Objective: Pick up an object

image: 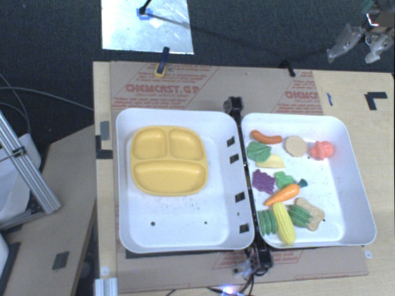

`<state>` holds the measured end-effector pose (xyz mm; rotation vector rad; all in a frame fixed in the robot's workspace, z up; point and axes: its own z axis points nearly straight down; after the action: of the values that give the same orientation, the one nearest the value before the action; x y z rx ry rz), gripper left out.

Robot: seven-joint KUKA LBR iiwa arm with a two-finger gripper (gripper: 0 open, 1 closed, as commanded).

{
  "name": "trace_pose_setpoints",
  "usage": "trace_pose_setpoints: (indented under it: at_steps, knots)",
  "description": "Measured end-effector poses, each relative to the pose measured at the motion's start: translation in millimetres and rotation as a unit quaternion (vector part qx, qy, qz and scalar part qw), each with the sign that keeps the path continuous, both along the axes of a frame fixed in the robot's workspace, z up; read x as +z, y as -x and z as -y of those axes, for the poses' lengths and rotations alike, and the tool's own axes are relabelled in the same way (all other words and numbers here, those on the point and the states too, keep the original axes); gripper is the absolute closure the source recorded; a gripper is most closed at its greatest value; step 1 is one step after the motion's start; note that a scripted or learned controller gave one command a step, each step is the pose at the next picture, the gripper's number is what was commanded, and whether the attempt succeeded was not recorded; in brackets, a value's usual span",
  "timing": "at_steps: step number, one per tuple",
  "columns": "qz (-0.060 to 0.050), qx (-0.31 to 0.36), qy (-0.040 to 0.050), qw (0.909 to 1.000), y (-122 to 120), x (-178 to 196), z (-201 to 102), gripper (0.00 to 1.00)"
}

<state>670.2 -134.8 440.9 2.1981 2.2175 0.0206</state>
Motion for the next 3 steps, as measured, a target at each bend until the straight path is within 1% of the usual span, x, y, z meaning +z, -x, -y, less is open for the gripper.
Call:
trace_pose_setpoints:
  at_steps: [1, 2, 3]
  knots:
    - [-0.018, -0.001, -0.0036, 0.9998, 5.1, -312.7, -32.9, 0.00]
    - [-0.003, 0.001, -0.0022, 1.0000, -0.9, -158.8, -76.3, 0.00]
    - [0.000, 0.000, -0.0018, 1.0000, 1.5, 70.0, -108.9, 0.00]
